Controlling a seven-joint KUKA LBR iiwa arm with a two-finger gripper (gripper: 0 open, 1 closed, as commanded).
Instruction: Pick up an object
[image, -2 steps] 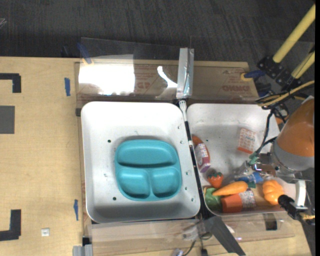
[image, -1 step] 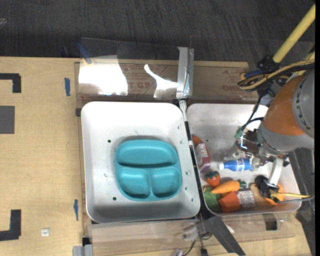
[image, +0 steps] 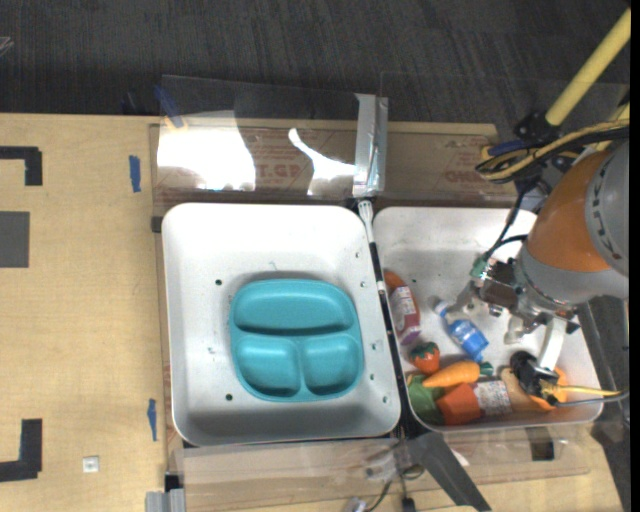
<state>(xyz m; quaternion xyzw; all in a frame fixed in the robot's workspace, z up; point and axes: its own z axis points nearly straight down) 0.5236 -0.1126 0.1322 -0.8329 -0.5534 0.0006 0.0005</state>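
Two white bins, the left bin (image: 190, 300) and the right bin (image: 430, 235), sit side by side. The left holds one teal divided tray (image: 296, 337). The right holds one carrot (image: 452, 375), one blue bottle (image: 466, 336), one small red-labelled bottle (image: 404, 308), and other small items too jumbled to count.

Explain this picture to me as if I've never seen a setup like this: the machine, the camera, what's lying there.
One camera looks down at a slant on a bench with two shallow white bins. The grey and orange robot arm reaches in from the right; its end effector hangs over the right bin. That bin holds small items: a blue bottle, a toy carrot, a red-labelled bottle. The left bin holds a teal divided tray. Nothing is visibly gripped.
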